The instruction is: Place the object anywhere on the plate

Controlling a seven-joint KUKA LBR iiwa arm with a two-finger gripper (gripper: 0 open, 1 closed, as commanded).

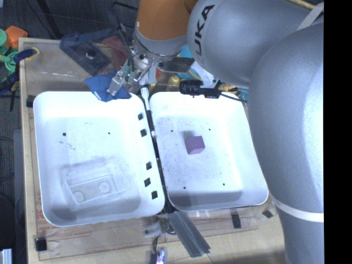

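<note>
**Worktop** (248,240): pale wood, bearing two shallow white bins side by side, their inner rims touching along the middle.

**Left bin** (39,147): holds the plate (94,183), a clear plastic one lying flat in the near left part of the floor. It is faint against the white, with two round marks on its surface. Nothing lies on it. A few small dark specks dot the bin floor farther back.

**Right bin** (256,166): holds the purple block (194,144), a small cube resting on the floor near the middle, apart from every wall and well apart from the plate.

**Arm** (264,54): grey with an orange band, reaching in from the right and crossing above the far right corner of the right bin.

**Pincer** (124,83): at the far edge of the left bin, near the seam between the bins, well apart from the purple block. Whether it is wide or narrow cannot be told, and no hold is visible.

**Blue thing** (100,87): soft-looking, on the far rim of the left bin, just beside the pincer. Whether the two touch is unclear.

**Black clips** (147,166): a row of small squares along the left bin's inner wall.
</note>
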